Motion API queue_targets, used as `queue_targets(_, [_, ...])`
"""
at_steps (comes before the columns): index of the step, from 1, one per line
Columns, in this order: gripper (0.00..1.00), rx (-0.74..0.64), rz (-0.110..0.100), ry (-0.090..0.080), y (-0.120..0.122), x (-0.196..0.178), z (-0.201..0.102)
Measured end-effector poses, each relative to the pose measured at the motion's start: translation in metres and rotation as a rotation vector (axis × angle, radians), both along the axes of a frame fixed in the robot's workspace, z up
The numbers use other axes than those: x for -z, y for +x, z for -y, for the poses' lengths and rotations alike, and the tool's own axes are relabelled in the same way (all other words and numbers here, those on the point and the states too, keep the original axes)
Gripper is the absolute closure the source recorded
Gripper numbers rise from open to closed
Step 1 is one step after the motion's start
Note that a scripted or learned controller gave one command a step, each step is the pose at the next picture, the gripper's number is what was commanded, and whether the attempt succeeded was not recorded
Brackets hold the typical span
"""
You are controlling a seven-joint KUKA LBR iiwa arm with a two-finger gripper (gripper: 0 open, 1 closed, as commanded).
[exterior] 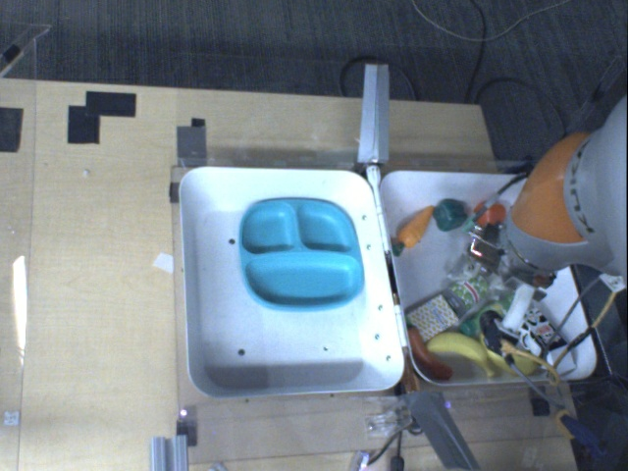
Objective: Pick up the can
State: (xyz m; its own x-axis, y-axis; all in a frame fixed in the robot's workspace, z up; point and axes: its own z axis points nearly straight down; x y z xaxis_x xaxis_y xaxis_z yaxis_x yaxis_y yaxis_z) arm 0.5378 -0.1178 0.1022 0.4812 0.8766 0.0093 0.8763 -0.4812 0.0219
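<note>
Both bins look like smooth white plastic with a soft sheen. The blue tray is smooth, matt plastic. The bench is pale wood, fairly matt. A brushed metal bar stands between the bins. The arm has a smooth, slightly glossy shell.

Both bins white: left bin, right bin. Divided tray in left bin is light blue, plain. Counter pale wood w/ black blocky shapes near top left. Arm grey w/ orange band. In right bin: orange carrot-like item, dark teal obj, yellow banana, small checkered grey/white piece, dark red item. Floor dark grey.
</note>
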Motion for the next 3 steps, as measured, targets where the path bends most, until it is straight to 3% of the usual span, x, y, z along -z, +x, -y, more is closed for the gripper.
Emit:
queue_targets(1, [1.0, 0.173, -0.001, 0.002, 0.002, 0.009, -0.027])
queue_targets(2, [1.0, 0.223, -0.019, 0.006, 0.006, -0.083, -0.038])
queue_targets(3, [1.0, 0.381, -0.021, 0.008, 0.013, -0.083, -0.038])
